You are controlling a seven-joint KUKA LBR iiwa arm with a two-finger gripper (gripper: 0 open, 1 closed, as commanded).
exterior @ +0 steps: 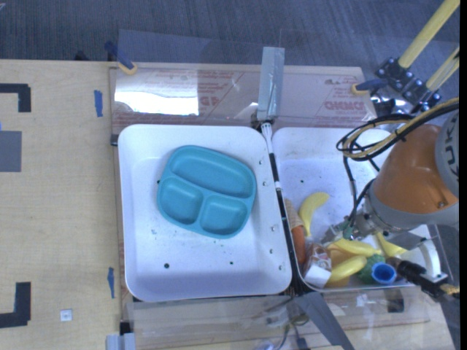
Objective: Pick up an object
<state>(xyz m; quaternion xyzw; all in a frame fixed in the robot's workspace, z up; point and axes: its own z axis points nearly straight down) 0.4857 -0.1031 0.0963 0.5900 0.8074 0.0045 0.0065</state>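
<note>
Reaching down into right bin (306, 159)

Single arm (438, 152) enters from the right side of frame, grey link at the edge, orange band (412, 177) bulky just above the wrist. Wrist (390, 217) pitched downward and toward the left, pointing into the lower part of the right side. Black cables (365, 141) loop off the arm above the orange section and trail down along the wrist. Gripper (350, 232) sits low, at the end of the grey wrist housing, partly hidden under the arm's own body. Finger spacing not readable from this angle. Nothing visibly between them.
</note>
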